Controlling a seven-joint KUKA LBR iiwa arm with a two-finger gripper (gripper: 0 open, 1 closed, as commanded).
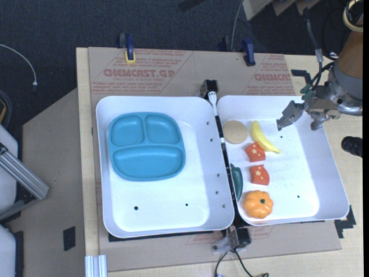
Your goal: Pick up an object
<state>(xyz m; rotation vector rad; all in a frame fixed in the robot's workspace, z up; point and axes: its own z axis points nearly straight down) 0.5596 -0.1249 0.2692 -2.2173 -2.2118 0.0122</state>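
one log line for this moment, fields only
phase: approach | gripper: open, over right bin, holding nothing | nearest: banana | left bin: blue plate

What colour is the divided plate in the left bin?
Light blue; the divided plastic plate shows best in the camera view.

1. Two shallow white plastic bins (pixel 155 221) (pixel 311 203).
2. One blue three-compartment plastic plate (pixel 147 146).
3. One yellow toy banana (pixel 262 137).
4. Two red toy pieces (pixel 255 152) (pixel 260 175).
5. One orange toy pumpkin (pixel 258 204).
6. One round tan disc (pixel 234 131).
7. One dark green piece (pixel 237 180).
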